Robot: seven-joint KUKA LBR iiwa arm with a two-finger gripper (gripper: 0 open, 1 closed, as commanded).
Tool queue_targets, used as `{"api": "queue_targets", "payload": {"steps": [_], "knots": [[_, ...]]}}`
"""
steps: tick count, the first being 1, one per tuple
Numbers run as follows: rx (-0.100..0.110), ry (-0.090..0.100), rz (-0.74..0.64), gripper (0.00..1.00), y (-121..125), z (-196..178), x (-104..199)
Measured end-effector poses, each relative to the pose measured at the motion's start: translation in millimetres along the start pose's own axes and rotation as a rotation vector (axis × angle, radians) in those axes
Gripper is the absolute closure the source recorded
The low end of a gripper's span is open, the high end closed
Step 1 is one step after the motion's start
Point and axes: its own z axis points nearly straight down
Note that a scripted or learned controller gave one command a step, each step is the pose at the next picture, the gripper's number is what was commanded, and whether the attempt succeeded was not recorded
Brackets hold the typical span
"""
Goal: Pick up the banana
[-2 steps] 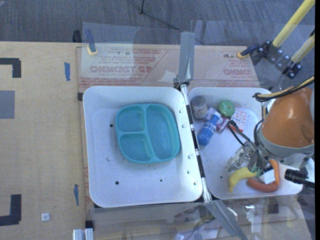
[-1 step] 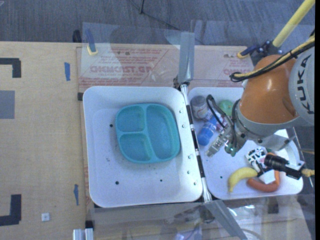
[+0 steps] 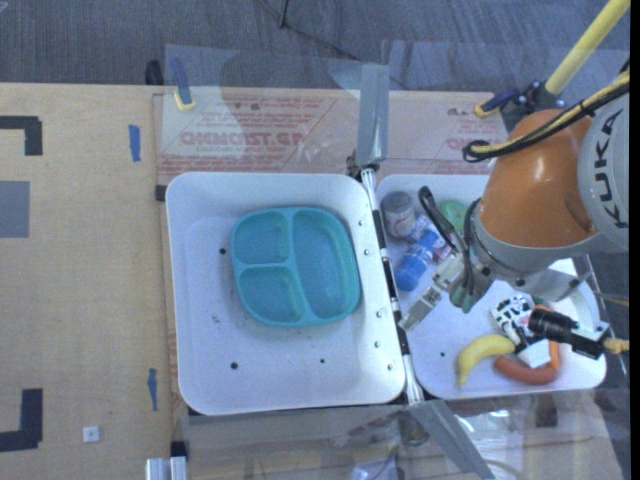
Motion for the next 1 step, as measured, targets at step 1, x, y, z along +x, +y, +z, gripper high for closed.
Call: {"api": "queue_targets", "payload": {"steps": [1], "knots": [[0.003,0.003,0.345,0.0,16.5,0.6,43.2]]}}
